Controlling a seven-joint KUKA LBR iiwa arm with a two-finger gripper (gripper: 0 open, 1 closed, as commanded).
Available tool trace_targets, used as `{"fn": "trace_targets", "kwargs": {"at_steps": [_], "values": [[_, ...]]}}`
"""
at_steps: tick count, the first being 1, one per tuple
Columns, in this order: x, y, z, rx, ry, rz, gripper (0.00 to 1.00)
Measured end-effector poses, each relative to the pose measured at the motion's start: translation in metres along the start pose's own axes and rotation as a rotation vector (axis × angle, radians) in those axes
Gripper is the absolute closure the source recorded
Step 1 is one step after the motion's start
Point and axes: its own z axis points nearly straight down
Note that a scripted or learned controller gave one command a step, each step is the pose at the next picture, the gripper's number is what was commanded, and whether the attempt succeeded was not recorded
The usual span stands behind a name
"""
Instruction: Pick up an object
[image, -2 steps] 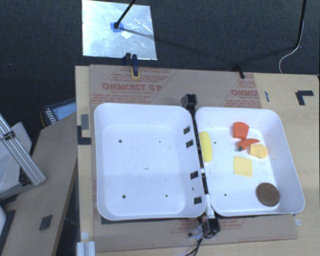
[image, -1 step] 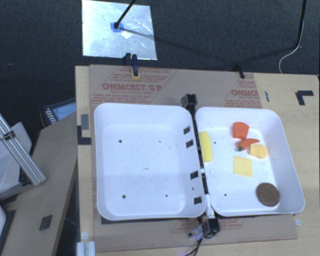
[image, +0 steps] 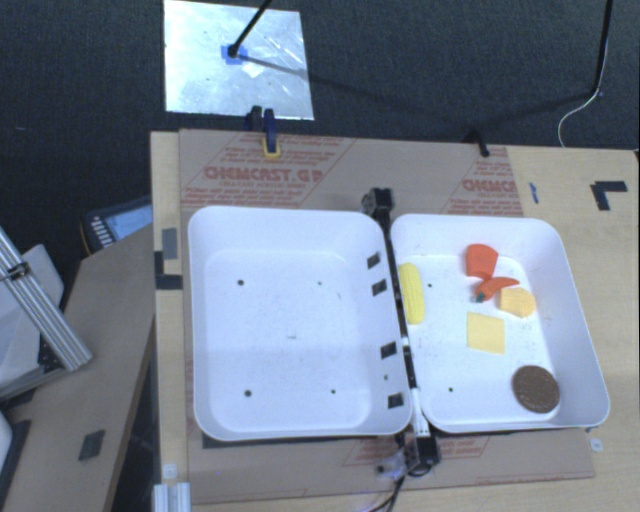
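- All the pickable things sit in the right bin (image: 575, 300): a yellow corn cob (image: 411, 292) along its left wall, long axis running near to far.
- An orange piece (image: 481, 261), a yellow square (image: 487, 333) and a brown disc (image: 536, 388) lie further right, nearer the arm's side.
- The end effector's state: I cannot tell.

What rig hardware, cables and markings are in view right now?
Black clips join the two white bins. A black cable and a thin white cable cross the dark floor. Red CHEMCAST lettering marks the board; a blue-yellow clamp grips its edge.
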Motion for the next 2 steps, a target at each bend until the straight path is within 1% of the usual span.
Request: {"fn": "trace_targets", "kwargs": {"at_steps": [2], "values": [[0.0000,0.0000,0.0000,0.000,0.000,0.000,1.00]]}}
